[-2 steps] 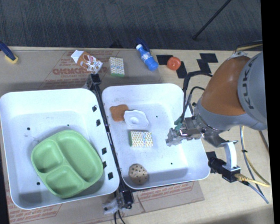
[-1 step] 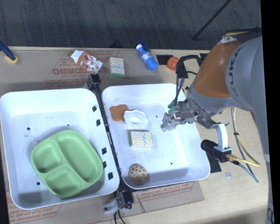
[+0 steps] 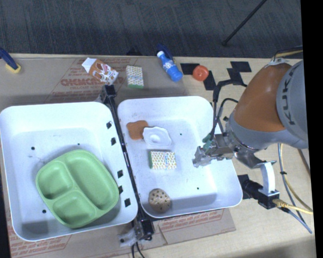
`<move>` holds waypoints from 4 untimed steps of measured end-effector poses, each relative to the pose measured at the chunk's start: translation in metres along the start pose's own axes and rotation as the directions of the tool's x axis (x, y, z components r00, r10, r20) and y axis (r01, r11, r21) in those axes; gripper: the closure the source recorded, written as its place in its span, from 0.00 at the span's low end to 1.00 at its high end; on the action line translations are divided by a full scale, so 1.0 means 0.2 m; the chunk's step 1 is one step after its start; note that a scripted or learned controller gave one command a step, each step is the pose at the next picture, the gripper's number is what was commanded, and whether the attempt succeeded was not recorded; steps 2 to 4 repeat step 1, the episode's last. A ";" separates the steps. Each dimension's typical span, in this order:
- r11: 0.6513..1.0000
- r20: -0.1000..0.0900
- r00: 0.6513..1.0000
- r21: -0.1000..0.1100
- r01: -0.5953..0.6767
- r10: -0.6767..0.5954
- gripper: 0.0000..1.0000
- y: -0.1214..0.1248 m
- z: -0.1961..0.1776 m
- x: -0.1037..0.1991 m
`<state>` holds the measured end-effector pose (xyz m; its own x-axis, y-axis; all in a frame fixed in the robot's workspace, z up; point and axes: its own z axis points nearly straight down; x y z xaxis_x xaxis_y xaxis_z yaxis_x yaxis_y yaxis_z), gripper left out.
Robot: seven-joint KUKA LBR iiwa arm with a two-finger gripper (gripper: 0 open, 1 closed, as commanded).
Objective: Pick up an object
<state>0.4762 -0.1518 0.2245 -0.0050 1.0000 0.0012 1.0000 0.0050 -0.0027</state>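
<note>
Right of frame centre, the two-finger gripper (image 3: 202, 158) hangs in the right white bin (image 3: 226, 188), nothing visibly between its fingers, whose spacing I cannot tell. The patterned square sponge (image 3: 163, 160) lies just left; descending here would likely miss it.

A robotics lab: a KUKA arm (image 3: 269, 111) reaches over two white bins (image 3: 19, 121) on a cardboard-covered bench (image 3: 66, 82), cables (image 3: 294, 205) trailing beside the bins.

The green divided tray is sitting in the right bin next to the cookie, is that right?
Not quite. The camera view shows the green divided tray in the left bin; the cookie lies in the right bin, across the divider.
</note>
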 end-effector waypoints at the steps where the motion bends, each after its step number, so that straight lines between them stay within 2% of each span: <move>1: 1.000 0.000 1.000 -0.001 0.002 -0.002 1.00 0.00 0.02 0.04; 4: 1.000 0.000 1.000 -0.001 0.002 -0.002 1.00 0.00 0.02 0.04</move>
